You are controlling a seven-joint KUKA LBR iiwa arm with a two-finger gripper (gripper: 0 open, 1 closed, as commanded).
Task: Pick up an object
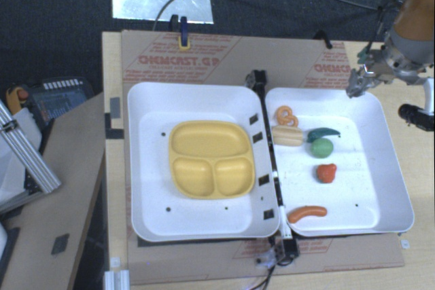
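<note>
Your end effector (358, 83) sits over the far right corner of the right bin (380, 146), at the end of the grey arm (411, 30) reaching in from the right. You cannot tell from this view how it is set; nothing shows in its grip.

Every loose item lies nearer the camera than the end effector and to its left, on the floor of that right bin. Closest is a pretzel (286, 116), up by the divider between the bins. Just below it a pale bread roll (287, 136) lies crosswise, its right end close to a dark green pepper (323, 133). A round green ball (323, 147) sits touching or just under the pepper. Further toward you is a red tomato (326, 173), apart from the rest. Furthest from the end effector, by the bin's near wall, lies an orange sausage (307, 214).

Beyond the divider, well to the left of the end effector, the left bin (146, 146) holds a yellow tray (209, 158) with three compartments, one long and two smaller. Both bins rest on a cardboard sheet (204, 58) on the counter (418, 146).
</note>
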